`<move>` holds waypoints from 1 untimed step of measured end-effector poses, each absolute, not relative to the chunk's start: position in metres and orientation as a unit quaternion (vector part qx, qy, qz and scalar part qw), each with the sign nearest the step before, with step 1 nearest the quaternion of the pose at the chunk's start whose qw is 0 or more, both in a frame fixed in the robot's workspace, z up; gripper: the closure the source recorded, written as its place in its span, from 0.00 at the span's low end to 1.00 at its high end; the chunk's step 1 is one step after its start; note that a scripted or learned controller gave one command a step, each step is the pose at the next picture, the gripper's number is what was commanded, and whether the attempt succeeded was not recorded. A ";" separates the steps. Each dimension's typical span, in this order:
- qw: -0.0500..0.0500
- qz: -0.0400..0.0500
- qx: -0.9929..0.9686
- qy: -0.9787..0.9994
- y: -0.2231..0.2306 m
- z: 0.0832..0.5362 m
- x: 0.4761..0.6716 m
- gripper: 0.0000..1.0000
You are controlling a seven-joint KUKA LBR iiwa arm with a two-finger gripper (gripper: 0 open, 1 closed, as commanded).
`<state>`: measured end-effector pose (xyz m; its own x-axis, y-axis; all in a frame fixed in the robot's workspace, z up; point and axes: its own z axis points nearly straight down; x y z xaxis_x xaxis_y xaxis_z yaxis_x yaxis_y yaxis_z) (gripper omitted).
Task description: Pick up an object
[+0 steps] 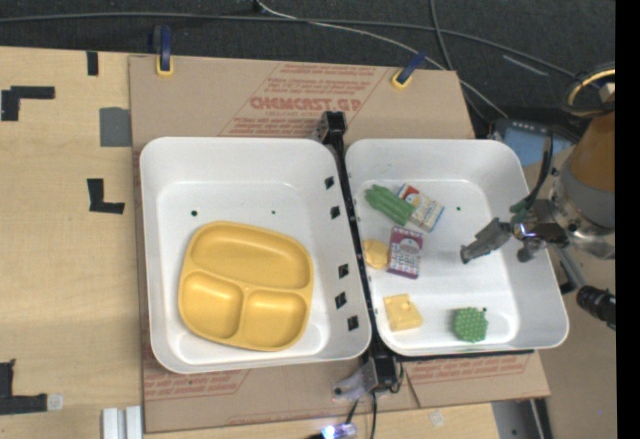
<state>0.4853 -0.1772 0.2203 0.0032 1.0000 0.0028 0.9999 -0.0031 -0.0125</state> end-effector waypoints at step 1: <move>0.001 0.000 -0.707 -0.707 -0.177 0.226 0.488 0.00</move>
